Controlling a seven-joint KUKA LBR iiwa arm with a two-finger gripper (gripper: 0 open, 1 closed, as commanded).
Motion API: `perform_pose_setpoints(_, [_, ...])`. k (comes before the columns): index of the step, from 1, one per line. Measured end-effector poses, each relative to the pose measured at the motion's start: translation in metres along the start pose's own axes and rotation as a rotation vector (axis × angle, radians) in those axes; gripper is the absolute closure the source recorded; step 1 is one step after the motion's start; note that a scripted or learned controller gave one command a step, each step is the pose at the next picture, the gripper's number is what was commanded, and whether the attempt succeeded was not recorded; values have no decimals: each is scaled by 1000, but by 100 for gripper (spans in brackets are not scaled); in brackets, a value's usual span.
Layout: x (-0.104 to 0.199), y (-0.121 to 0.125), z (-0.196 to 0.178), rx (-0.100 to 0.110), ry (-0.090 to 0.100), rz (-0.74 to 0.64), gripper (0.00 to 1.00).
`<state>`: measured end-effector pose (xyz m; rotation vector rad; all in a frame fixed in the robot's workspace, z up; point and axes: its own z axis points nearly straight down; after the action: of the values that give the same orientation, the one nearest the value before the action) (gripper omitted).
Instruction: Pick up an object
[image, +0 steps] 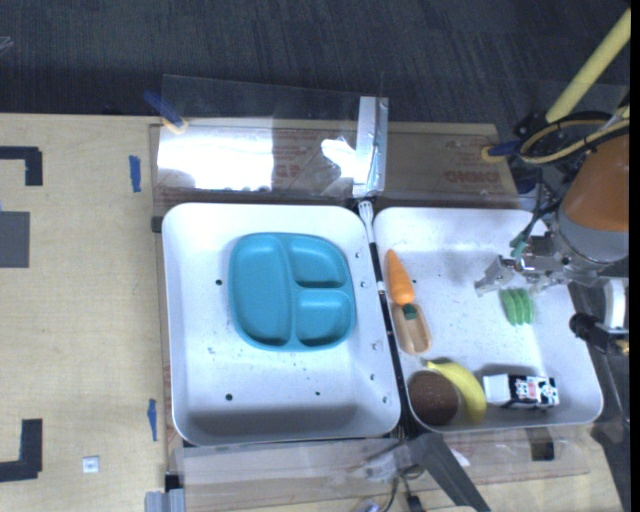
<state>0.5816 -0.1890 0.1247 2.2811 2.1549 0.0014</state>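
White plastic, shallow and glossy, makes up the two bins that lie side by side in the middle of the camera view. The left bin (190, 300) holds a turquoise plastic divided plate (292, 290) with three compartments, lying flat near its centre. The right bin (450, 235) holds several things: an orange plastic carrot (400, 279) along its left wall, a tan wooden scoop-shaped piece with a small green bit on it (411, 327) just below the carrot, a dark brown round ball (435, 397) at the lower left touching a yellow banana-shaped toy (464, 385), a small black and white toy car (518, 390) to the right of the banana, and a green ribbed plastic piece (518, 306) in the right middle. The grey arm's gripper (515, 272) hangs at the right of the frame, just above the green piece; whether it is open or closed cannot be told, and nothing is seen held in it
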Motion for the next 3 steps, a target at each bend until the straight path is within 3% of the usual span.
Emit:
perform_pose_setpoints(1, [-14,-6,36,-3,12,3,0])
perform_pose_setpoints(2, [-20,-8,27,-3,3,10,100])
perform_pose_setpoints(3, [68,32,-9,-1,5,86,100])
